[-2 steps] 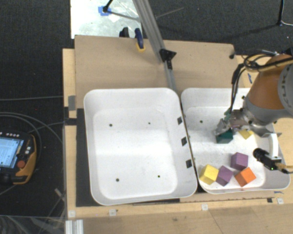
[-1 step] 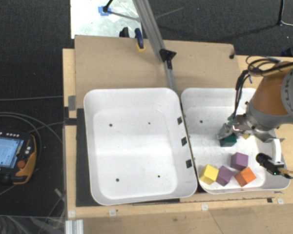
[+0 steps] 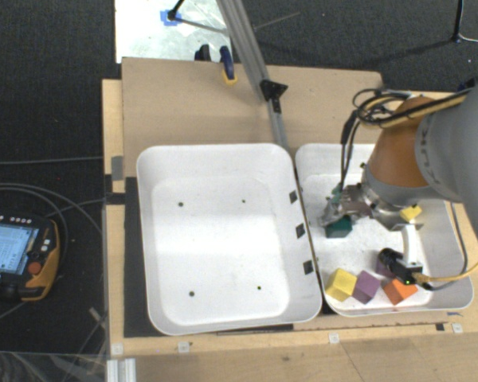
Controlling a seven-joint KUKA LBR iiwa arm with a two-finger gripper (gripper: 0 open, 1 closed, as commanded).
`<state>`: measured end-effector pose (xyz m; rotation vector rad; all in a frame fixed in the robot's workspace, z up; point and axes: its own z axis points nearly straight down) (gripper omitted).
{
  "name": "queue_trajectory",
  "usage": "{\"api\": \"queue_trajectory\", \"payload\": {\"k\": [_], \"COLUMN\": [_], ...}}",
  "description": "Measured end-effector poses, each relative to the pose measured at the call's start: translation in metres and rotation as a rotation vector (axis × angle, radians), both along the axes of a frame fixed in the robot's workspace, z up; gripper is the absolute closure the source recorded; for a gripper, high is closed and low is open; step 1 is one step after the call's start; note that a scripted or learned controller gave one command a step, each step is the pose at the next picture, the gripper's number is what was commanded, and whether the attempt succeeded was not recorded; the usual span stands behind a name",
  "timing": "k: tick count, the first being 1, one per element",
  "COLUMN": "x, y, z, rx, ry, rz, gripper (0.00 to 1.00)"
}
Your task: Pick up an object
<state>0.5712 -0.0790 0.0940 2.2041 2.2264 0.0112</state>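
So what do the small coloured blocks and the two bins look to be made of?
The yellow block, purple block and orange block look matte with no glare, perhaps foam or painted wood; I cannot tell which. The left bin and right bin look like moulded white plastic, with rounded corners and a faint sheen.

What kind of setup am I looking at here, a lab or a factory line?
Most likely a robotics lab test bench: two shallow white bins on a plywood board, toy blocks as grasp targets, and a teach pendant lying on the dark carpet.

grey rounded arm with an orange band above the wrist; black cables loop beside it.
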Motion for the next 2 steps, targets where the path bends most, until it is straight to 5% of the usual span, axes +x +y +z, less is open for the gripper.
{"api": "queue_trajectory", "payload": {"k": [1, 2], "x": [0.012, 0.037], "y": [0.073, 0.152], "z": [0.101, 0.136], "rx": [0.004, 0.002], "ry": [0.001, 0.004], "rz": [0.002, 0.003], "gripper": [1.00, 1.00]}}
